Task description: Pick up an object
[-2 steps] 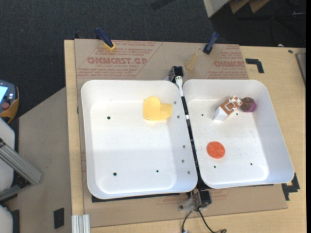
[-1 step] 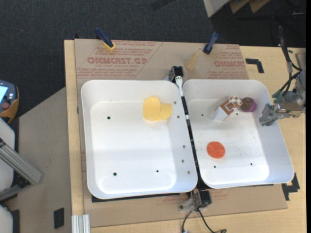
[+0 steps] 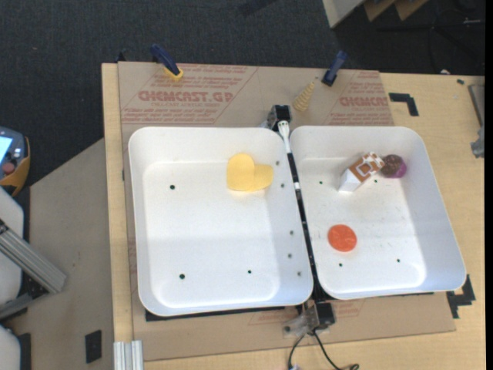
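Candidate objects: we count four. An orange disc (image 3: 343,238) lies flat at lower centre of the right bin (image 3: 439,230); a white and brown block (image 3: 360,172) sits in that bin's upper part, touching or just beside a small purple ball (image 3: 394,166); a yellow heart-shaped piece (image 3: 248,173) lies in the upper right of the left bin (image 3: 154,230).

Best pick, in our judgement: the orange disc or the yellow piece, each well apart from its neighbours and from the bin walls. We would avoid the block and ball pair, where fingers may catch both or push one away.

Approach advice: we would come straight down, fingers wide, centred on the piece. Both flat pieces sit low, so the fingers must reach nearly to the bin floor.

End effector: we cannot tell its state from this picture.

Writing: red lettering on the cardboard sheet (image 3: 231,91) at upper centre reads roughly "CHEMCAST GP"; a second, partly covered print stands at upper right.

Fixtures: blue clamps (image 3: 166,60) hold the cardboard's top edge.
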Robot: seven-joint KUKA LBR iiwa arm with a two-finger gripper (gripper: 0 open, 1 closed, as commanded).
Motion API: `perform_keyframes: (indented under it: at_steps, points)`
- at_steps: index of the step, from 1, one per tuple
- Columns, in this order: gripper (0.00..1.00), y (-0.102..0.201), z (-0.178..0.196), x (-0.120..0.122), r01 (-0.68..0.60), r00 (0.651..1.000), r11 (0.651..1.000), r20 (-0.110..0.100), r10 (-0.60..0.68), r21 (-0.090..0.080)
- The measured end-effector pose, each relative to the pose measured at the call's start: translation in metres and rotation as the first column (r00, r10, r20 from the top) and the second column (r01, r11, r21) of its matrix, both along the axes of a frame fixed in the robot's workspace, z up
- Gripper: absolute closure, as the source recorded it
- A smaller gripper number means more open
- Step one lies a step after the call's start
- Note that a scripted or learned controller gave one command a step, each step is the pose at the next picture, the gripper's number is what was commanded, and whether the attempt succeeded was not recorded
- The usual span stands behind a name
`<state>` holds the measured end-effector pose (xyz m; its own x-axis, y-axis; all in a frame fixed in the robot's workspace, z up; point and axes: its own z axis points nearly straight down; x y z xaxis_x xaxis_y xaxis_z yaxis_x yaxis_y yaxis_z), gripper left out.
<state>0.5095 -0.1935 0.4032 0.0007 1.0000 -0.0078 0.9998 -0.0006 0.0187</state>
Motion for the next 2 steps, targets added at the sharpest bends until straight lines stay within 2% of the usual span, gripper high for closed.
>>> perform_keyframes:
  at_steps: [1, 2]
  points:
    - [1.0, -0.009, 0.122, -0.026, 0.0, 1.0, 1.0, 0.0, 0.0, 0.0]
    - [1.0, -0.03, -0.042, 0.042, 0.0, 0.999, 1.0, -0.033, 0.001, 0.012]
